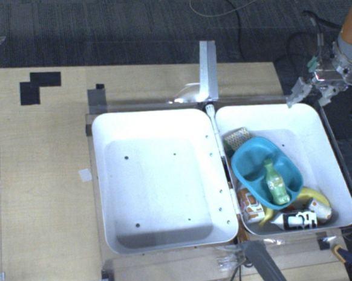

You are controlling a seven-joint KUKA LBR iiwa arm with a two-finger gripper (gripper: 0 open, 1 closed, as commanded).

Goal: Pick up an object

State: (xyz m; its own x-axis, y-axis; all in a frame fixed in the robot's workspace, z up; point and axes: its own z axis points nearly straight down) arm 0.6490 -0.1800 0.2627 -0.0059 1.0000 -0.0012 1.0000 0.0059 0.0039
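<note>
The right bin (311, 120) holds a blue bowl (253, 161) with a small green bottle (276, 185) lying in it. Below the bowl lie a yellow banana (317, 198), a black-and-white bottle (299, 220) and a brown packet (250, 204). A grey brush-like item (237, 138) pokes out at the bowl's upper left. My gripper (310, 91) hangs over the bin's far right corner, its two fingers spread apart with nothing between them, well clear of the objects.
The left bin (157, 174) sits beside the right one, split by a metal divider post (209, 73). A cable (232, 8) loops on the dark floor behind the bench. Black markers (38, 86) lie on the wooden bench top at the left.
</note>
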